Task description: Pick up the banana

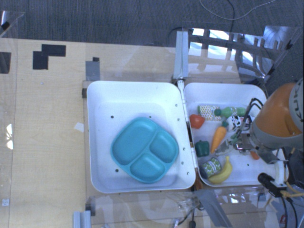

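Yellow and curved, the plastic toy banana (222, 173) lay near the front edge of the right-hand shallow white bin (214, 96), towards its front left corner, its tips turned upward in the view. It touched a small round green-labelled can (211, 166) just to its left — a neighbour that would likely crowd any grasp from that side.

Above the banana, further back in the bin, an orange toy carrot (218, 138) stood on a slant, with a dark green toy pepper (202, 148) beside it and a red toy tomato (196, 121) behind that. Along the back of the bin lay a speckled pale packet (207, 111) and a bright green toy vegetable (231, 111).

The grey robot arm with its orange band (278, 116) reached in from the right, and its hand (241, 136) hung over the middle of the bin, near the carrot's top and well short of the banana. The fingers were lost among dark parts and clutter, so I could not tell whether the hand was released or clenched; nothing showed between them.

By my judgement the hand needed to travel forward and down to the banana, with the carrot and can standing closest in the way.

The left-hand shallow white bin (102, 96) held a turquoise divided plastic plate (145, 149), well apart from the work. Both bins sat on a pale wooden worktop (42, 127).
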Robot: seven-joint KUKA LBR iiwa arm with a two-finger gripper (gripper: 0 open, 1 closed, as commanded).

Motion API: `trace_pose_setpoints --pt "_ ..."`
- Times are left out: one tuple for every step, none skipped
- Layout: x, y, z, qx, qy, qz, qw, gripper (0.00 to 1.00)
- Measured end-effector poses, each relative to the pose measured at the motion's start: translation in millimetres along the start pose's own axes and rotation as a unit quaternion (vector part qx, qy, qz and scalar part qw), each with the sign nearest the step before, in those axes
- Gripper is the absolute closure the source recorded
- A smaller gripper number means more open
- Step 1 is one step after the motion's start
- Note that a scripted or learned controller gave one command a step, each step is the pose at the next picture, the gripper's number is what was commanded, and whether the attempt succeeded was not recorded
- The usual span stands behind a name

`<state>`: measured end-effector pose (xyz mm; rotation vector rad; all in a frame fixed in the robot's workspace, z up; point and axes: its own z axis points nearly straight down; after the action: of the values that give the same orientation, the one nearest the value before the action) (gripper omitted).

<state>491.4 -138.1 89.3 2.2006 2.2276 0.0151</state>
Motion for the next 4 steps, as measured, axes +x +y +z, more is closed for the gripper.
trace_pose_setpoints --pt "-8 1 0 -0.002 -0.001 -0.185 0.9828 0.0" --pt "9 0 -1 -0.001 -0.003 -0.21 0.9776 0.0" --pt "61 47 -96 0.003 0.001 -0.21 0.9776 0.0" --pt "31 -3 -17 0.004 0.001 -0.3 0.9539 0.0"
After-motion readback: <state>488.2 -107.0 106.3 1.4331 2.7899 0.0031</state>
